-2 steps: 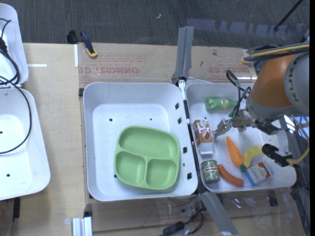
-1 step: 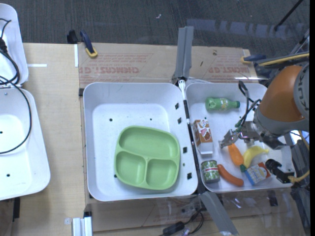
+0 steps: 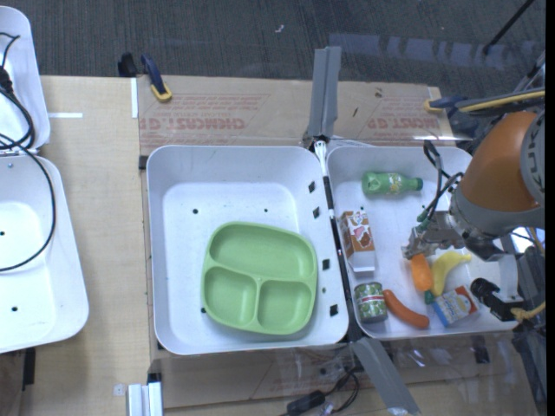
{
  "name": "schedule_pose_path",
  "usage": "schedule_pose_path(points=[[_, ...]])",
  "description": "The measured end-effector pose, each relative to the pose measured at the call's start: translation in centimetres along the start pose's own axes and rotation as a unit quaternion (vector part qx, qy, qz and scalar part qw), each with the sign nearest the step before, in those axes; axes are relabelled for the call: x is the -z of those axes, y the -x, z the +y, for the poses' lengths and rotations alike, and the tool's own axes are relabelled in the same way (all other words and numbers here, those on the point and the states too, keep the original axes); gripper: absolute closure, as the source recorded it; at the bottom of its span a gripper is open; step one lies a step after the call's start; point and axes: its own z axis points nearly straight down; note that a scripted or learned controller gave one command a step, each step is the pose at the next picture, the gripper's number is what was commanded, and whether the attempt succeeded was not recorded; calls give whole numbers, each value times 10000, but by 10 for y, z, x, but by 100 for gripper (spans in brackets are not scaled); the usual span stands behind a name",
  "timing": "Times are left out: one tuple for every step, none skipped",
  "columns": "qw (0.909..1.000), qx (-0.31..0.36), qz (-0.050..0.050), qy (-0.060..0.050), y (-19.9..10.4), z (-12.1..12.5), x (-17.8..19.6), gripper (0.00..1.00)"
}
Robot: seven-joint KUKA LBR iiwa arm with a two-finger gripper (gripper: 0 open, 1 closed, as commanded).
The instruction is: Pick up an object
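Note:
The right bin (image 3: 347,159) holds several small items: a green bottle (image 3: 392,183) lying at the back, a red and white carton (image 3: 358,232), a green can (image 3: 370,302), a long orange piece (image 3: 408,309), a short orange piece (image 3: 421,275), a yellow banana (image 3: 448,264) and a small blue and red carton (image 3: 453,306). My gripper (image 3: 425,243) hangs low over the right half of this bin, just above the short orange piece and the banana's left end. The grey wrist and orange band cover the bin's right side.
A green divided plate (image 3: 260,277) lies in the left bin (image 3: 165,232). A grey divider post (image 3: 324,94) rises between the bins at the back. White trays with black cables (image 3: 26,224) sit at the far left.

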Motion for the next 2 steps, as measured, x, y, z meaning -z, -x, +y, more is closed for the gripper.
schedule_pose_path(points=[[9935, -1139, -13, 2, -71, 69, 134, 100], [9710, -2390, -16, -17, -117, 72, 100, 100]])
